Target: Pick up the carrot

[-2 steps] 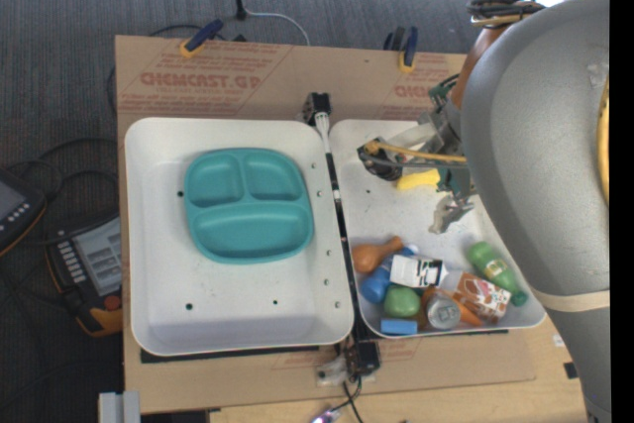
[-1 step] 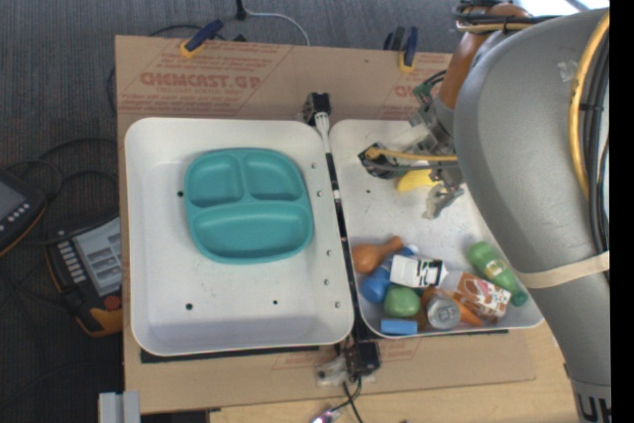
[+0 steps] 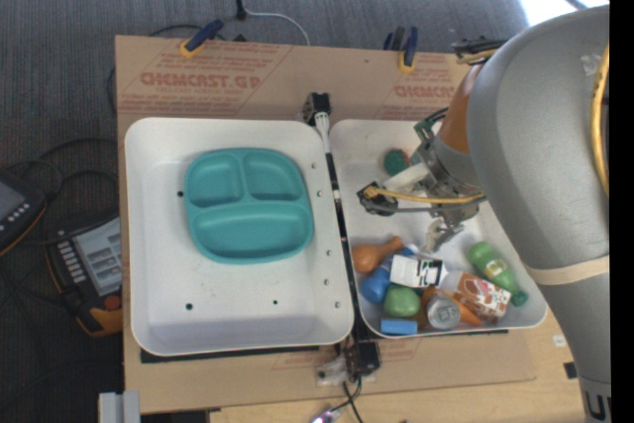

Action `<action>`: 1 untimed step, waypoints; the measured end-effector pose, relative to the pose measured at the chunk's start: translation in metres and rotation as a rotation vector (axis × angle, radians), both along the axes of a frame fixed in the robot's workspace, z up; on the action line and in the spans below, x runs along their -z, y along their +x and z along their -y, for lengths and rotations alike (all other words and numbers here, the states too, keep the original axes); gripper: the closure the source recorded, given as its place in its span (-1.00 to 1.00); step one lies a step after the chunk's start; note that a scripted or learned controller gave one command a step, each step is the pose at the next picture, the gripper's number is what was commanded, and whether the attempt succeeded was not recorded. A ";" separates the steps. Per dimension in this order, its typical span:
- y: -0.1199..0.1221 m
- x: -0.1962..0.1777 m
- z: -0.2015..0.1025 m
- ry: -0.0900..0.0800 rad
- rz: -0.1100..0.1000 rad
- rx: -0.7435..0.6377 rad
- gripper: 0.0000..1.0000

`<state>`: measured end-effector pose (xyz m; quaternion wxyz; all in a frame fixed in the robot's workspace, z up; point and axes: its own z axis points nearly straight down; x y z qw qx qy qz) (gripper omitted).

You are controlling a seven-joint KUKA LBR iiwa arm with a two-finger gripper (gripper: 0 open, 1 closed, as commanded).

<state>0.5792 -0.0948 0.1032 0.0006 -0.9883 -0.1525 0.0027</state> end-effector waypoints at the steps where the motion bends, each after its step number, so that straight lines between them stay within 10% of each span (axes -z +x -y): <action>1: 0.000 -0.010 0.000 0.000 -0.002 -0.001 1.00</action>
